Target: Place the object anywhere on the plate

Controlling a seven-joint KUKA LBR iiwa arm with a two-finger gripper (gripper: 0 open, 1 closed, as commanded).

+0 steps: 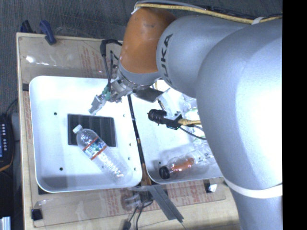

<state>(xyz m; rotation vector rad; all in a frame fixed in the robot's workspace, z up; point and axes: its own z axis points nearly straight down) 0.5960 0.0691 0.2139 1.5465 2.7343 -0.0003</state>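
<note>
Gripper (97, 103) hovering over left bin's (43, 87) far edge; grip state unclear. Bottle (100, 155) lying w/ cap on plate (103, 128), body overhanging toward bin's near-right corner.

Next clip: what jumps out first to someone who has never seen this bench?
The big grey arm with its orange band covers most of the right bin, its gripper poised over the left bin. There a clear water bottle lies half across a black plate. Another bottle lies in the right bin.
</note>
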